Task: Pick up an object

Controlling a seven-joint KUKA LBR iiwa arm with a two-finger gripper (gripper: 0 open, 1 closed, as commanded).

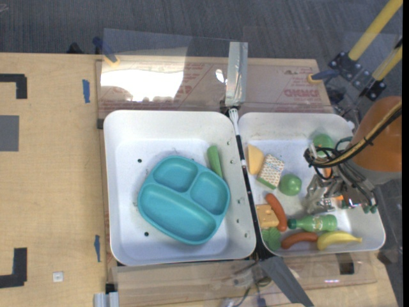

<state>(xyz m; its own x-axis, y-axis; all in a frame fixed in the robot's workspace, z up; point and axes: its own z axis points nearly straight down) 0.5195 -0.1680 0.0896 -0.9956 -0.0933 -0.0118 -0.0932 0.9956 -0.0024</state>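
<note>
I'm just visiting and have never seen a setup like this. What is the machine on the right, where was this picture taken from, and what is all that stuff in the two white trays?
The picture comes from one fixed camera above the bench, looking down at a slant. The grey and orange thing at the right is a robot arm; its pincer hangs low over the right bin. Its job is to pick something up. I cannot tell whether it has gripped anything.

The right bin holds toy food: a banana, a green bottle, two sausages, a green ball, a patterned block and a yellow wedge.

The left bin holds a teal divided plate and a green stick beside it.
</note>
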